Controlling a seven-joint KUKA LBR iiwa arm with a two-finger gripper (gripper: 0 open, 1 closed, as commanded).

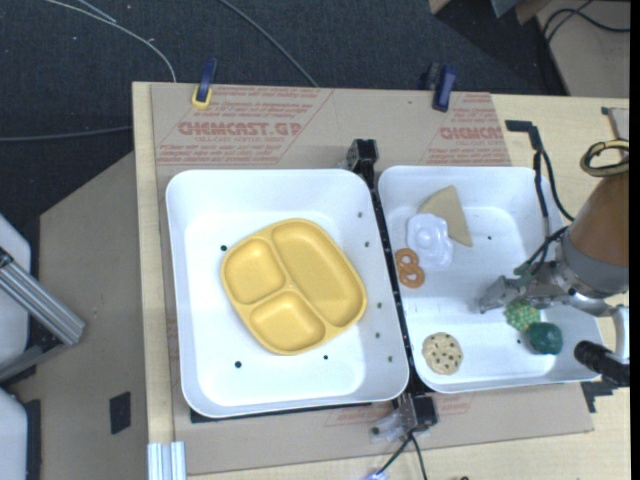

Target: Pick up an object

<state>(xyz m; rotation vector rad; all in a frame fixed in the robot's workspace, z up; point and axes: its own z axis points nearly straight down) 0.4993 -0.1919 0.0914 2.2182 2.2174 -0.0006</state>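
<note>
Well, you are looking at a pick that is barely underway: the gripper (505,296) is hanging low inside the right bin (480,176), and nothing is showing lifted or clamped in it. Whether it is spread or closed you cannot tell from this slanted view, so you are not counting anything as grasped.

The likeliest target, a small green piece (522,316), is lying on the bin floor just beside the gripper, on its near side, with a teal ball (546,340) sitting just beyond that. A cookie (441,352) is resting well off to the gripper's near left. A pretzel (408,267), a white cup (428,236) and a tan wedge (450,211) are lying farther to its left, towards the back. The left bin (200,268) is holding a yellow divided tray (292,285), well apart from the gripper.

By my judgement, the closing, the lift and the check are all remaining.

On the cardboard sheet (250,118) under the bins you are reading red print, "CHEMCAST GP", and part of the same word is showing again behind the right bin
</note>
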